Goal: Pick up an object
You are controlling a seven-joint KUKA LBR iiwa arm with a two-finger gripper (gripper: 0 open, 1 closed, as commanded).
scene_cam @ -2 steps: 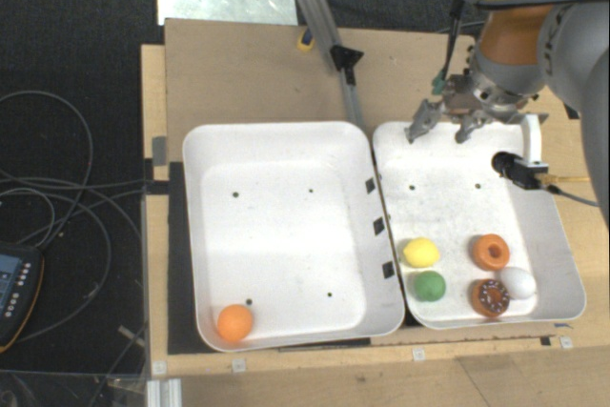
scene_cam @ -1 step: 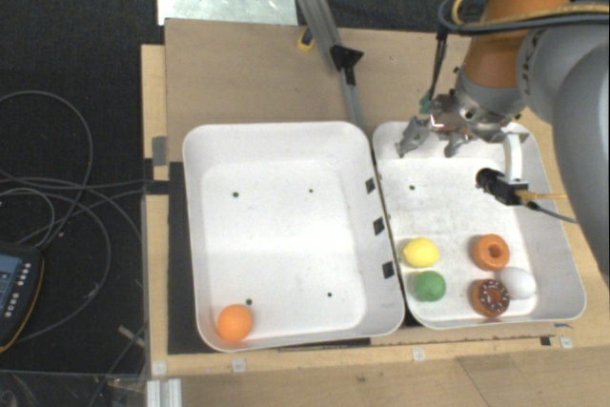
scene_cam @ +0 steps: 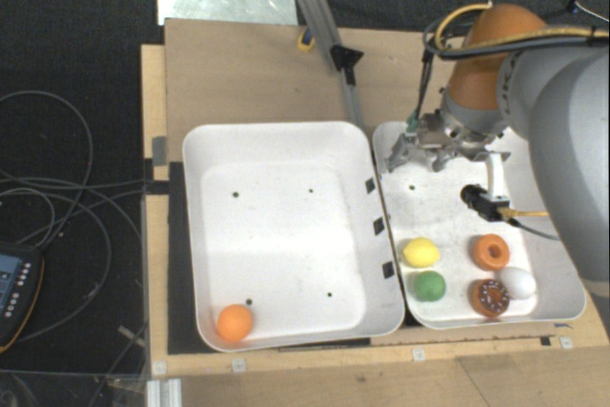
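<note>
A: What sits nearest, at the frame's bottom?
B: An orange ball [scene_cam: 234, 322] in the left bin [scene_cam: 276, 140]; lemon [scene_cam: 421, 253], lime [scene_cam: 429, 286] and donuts [scene_cam: 492, 252] cluster in the right bin [scene_cam: 570, 295], likely pick targets.
A: And the gripper [scene_cam: 434, 148]?
B: Higher up over the right bin, grasping nothing; whether clenched I cannot tell. Beyond: wooden tabletop [scene_cam: 238, 71], dark carpet [scene_cam: 76, 33].
</note>
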